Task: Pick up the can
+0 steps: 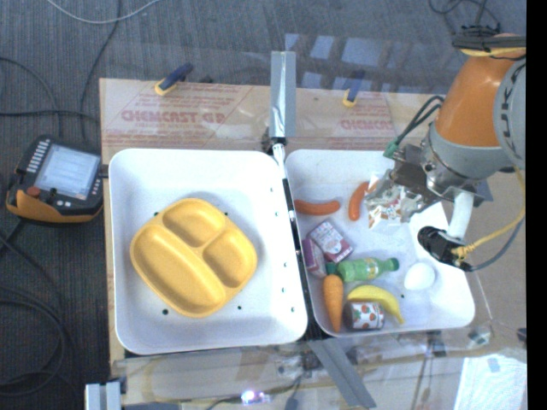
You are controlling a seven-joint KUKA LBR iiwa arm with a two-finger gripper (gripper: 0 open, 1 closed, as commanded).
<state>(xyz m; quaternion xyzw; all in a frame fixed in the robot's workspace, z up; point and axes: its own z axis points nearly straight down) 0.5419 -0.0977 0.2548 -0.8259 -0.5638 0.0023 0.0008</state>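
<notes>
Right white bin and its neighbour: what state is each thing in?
Red-labelled can: on its side, near front wall, untouched.
Green plastic bottle: lying flat.
Yellow banana: touching the can.
Yellow divided plate: upright in left white bin.
Gripper: above crinkly silver wrapper.

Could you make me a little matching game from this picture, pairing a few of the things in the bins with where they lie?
Things:
1. yellow plastic divided tray
2. small red-labelled can
3. green plastic bottle
4. white egg

Places:
A. right bin, just above the banana
B. left bin, middle
C. right bin, near the right wall
D. right bin, front edge, beside the carrot

Pairs: 1-B, 2-D, 3-A, 4-C
</notes>
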